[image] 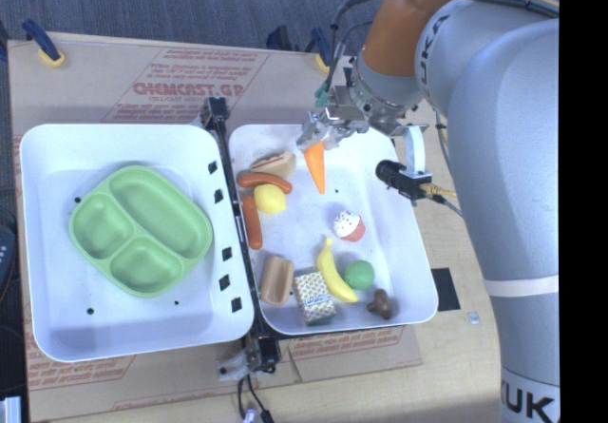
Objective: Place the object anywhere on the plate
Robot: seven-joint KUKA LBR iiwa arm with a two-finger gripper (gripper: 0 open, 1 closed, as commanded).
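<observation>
An orange toy carrot (315, 169) hangs point-down over the upper part of the right bin (404, 250). Its thick end sits between the fingers of my gripper (320, 136), which is shut on it. The carrot looks lifted off the bin floor. The green divided plate (141, 229) lies in the middle of the left bin (47, 317), well to the left of the gripper and below it in the view.
The right bin holds several toy foods: a sandwich (274, 163), a sausage (263, 181), a lemon (271, 201), a cupcake (349, 225), a banana (332, 271), a green ball (359, 274) and a bread roll (276, 278). A black-clipped divider (226, 212) separates the bins.
</observation>
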